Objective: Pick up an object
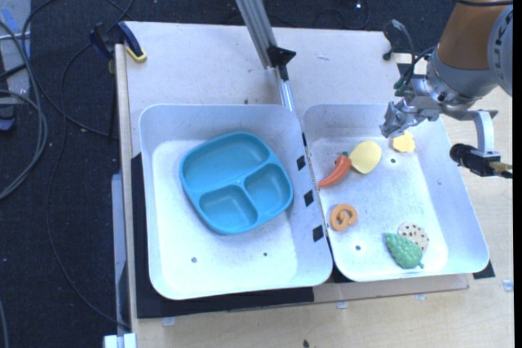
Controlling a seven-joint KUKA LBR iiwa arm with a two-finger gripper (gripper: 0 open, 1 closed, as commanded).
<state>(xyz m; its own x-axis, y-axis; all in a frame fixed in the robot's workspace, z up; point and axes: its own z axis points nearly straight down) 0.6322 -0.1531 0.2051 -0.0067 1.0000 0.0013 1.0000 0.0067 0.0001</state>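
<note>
The right bin (457, 200) holds several toy foods: a yellow lemon (366, 156), an orange-red carrot (335, 172), a small orange pretzel ring (343, 216), a speckled cookie (413, 235), a green leafy piece (404, 250) and a small yellow piece (403, 144) near the far wall. My gripper (395, 125) hangs over the far part of the right bin, just left of and above the small yellow piece. Nothing shows between its fingers.
The left bin (163, 257) holds a blue divided plate (236, 182). A metal pole (249, 0) slants down from the top to the bins' shared wall. Black clips (310, 196) sit along that wall. Cables lie on the dark floor to the left.
</note>
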